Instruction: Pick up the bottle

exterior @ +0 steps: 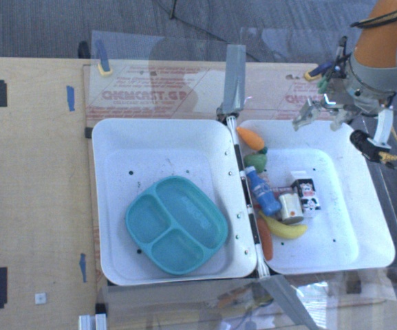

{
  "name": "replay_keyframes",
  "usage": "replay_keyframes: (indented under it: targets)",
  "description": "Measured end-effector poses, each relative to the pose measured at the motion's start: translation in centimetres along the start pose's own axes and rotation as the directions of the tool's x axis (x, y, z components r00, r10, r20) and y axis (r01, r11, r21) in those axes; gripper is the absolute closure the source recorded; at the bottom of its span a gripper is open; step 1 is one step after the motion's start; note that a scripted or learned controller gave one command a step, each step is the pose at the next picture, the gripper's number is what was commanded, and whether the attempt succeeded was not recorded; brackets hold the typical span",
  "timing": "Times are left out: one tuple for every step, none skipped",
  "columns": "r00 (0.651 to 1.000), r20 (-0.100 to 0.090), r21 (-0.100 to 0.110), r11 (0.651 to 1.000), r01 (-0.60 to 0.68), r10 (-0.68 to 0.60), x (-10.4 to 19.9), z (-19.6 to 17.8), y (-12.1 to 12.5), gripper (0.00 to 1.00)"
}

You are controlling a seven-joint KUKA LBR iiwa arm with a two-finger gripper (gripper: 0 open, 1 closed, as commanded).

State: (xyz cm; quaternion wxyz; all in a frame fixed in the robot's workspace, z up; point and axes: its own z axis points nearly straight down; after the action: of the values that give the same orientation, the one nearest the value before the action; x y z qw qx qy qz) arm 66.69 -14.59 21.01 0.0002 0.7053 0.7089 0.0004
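Blue bottle (261, 192) lay on its side in the right bin (353, 243), tight against the divider wall, crowded by a banana (286, 229), a carrot (251, 138) and a small box (307, 192). Hand (322, 108) hung above the bin's far rim, well apart from the bottle; its opening could not be judged. That crowding would likely hinder a clean approach.

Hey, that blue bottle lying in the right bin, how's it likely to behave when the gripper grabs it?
The blue bottle lies on its side, so a nudge may roll it. It looks like smooth plastic, probably light and slippery. The banana and green toy crowd it, so it may shift against them.
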Motion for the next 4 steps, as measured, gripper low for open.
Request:
replay_keyframes:
  targets:
    - [0.993, 0.0, 0.0, 0.993, 0.114, -0.114, 2.4, 9.9, -4.7, 0.0]
    - [0.849, 0.015, -0.017, 0.849, 0.528, -0.528, 4.7, 11.5, -6.8, 0.0]
    - [0.853, 0.012, -0.022, 0.853, 0.522, -0.521, 4.4, 10.5, -6.8, 1.0]
    - [0.969, 0.001, -0.003, 0.969, 0.247, -0.247, 14.5, 2.5, -6.6, 1.0]
